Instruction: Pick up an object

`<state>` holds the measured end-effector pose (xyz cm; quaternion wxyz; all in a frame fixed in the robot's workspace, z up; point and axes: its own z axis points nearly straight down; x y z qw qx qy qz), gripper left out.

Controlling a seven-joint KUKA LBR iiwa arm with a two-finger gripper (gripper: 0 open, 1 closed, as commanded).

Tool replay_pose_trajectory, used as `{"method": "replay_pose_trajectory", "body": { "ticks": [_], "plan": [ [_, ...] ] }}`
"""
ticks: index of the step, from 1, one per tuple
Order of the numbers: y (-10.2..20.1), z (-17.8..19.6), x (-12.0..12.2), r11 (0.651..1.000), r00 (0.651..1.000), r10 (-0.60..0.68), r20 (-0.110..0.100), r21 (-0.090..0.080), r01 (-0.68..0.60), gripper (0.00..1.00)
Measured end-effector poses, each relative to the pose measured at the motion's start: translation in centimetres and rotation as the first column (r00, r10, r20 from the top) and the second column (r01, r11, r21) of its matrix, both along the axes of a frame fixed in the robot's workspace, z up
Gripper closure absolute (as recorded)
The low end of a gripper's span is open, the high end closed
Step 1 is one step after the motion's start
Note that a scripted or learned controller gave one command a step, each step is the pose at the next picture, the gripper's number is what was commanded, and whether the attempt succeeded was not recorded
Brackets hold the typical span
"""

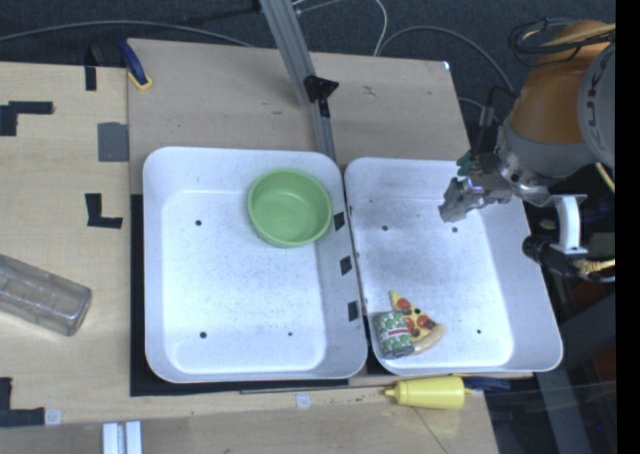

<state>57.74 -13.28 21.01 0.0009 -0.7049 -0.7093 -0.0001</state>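
Observation:
A green bowl (290,207) sits in the left bin (180,272), near its back right corner. A toy pizza slice (418,322) and a small printed can (394,334) lie together near the front left of the right bin (500,292). My gripper (458,204) hangs over the back part of the right bin, well behind the pizza slice and can. Nothing shows between its fingers.
A yellow bottle (432,393) lies on the bench just in front of the right bin. A clear plastic cup (38,294) lies at the far left of the bench. A grey metal pole (290,32) slants down to the bins' shared back edge.

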Motion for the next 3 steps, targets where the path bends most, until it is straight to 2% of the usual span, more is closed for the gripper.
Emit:
{"method": "replay_pose_trajectory", "body": {
  "ticks": [1, 3],
  "plan": [
    [5.7, 1.1, -0.1, 1.000, 1.000, 0.001, 0.000, 0.001, -0.001, 1.00],
    [16.2, 1.4, 2.6, 1.000, 1.000, 0.000, 0.000, 0.000, 0.000, 1.00]
  ]
}}
